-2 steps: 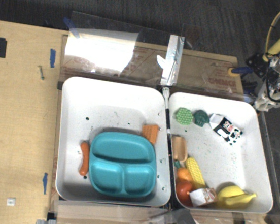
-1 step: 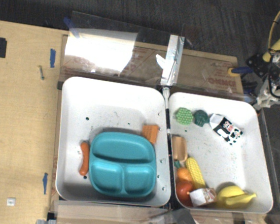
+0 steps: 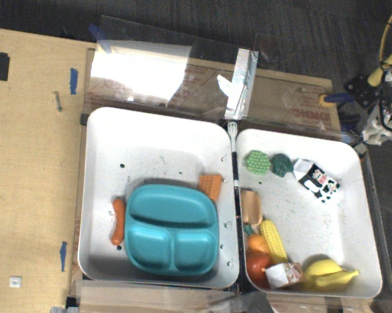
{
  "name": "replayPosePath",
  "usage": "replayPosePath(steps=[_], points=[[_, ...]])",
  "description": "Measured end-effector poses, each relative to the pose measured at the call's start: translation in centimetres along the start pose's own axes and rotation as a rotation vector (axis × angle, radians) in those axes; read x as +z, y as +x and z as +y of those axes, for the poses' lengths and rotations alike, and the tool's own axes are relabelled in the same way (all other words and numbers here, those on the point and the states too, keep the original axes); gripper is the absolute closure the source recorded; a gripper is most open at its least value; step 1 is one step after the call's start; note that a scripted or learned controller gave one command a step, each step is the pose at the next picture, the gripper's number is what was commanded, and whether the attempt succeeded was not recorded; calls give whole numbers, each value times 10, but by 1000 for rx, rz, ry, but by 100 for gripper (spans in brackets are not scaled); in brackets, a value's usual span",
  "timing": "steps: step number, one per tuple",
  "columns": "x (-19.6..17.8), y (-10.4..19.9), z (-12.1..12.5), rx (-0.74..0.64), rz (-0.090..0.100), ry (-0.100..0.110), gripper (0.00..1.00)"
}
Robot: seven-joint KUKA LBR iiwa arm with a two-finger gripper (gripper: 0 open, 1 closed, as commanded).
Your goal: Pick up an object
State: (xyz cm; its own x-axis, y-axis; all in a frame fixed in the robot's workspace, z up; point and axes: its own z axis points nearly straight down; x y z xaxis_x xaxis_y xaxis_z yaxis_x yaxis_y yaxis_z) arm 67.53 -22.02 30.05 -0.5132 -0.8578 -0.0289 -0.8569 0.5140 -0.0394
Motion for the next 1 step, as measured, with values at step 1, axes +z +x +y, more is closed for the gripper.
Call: replayPosePath(steps=[1], points=[[-13,-2,-2,4,-7,11,100]])
